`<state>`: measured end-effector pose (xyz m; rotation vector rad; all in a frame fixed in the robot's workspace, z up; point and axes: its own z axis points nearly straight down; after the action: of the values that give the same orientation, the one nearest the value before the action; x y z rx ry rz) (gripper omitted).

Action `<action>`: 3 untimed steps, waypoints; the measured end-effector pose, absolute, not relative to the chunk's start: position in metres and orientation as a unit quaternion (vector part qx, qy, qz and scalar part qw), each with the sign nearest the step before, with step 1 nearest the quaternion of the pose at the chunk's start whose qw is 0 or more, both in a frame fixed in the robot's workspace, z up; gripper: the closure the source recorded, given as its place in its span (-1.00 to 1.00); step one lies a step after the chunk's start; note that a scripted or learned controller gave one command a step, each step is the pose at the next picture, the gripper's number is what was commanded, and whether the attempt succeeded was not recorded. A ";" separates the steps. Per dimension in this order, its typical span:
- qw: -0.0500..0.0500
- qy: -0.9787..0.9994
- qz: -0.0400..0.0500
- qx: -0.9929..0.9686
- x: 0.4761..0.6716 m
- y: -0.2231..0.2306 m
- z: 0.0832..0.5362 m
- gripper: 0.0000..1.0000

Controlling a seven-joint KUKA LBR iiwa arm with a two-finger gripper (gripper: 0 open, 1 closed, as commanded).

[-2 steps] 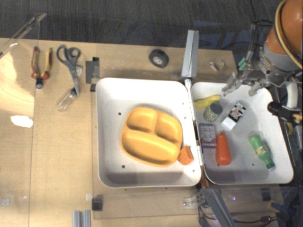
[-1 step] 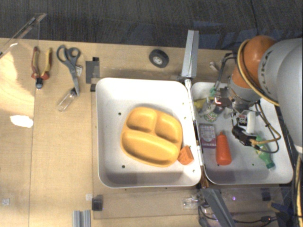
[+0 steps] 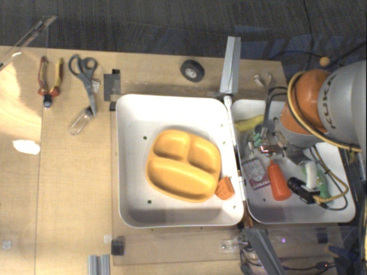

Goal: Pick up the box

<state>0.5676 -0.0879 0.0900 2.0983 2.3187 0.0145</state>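
Item: small flat box (image 3: 256,173), right bin (image 3: 298,215), near its left wall beside the orange carrot toy (image 3: 278,183); judged light, stiff cardboard, best pinched across its short edges; my gripper (image 3: 265,143) above it, state untellable.

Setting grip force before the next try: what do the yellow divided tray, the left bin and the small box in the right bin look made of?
Yellow tray: apparently moulded plastic, smooth with soft sheen. Left bin: likely glossy white plastic, rounded corners. Small box: probably printed cardboard, flat faces; too small to confirm.
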 end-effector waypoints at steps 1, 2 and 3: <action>0.012 0.742 0.007 0.670 0.571 -0.088 0.103 1.00; 0.012 0.742 0.007 0.670 0.571 -0.088 0.103 -1.00; 0.010 0.765 0.005 0.644 0.527 -0.089 0.091 -1.00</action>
<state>0.5267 -0.0886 0.0907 2.0094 2.3898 0.0160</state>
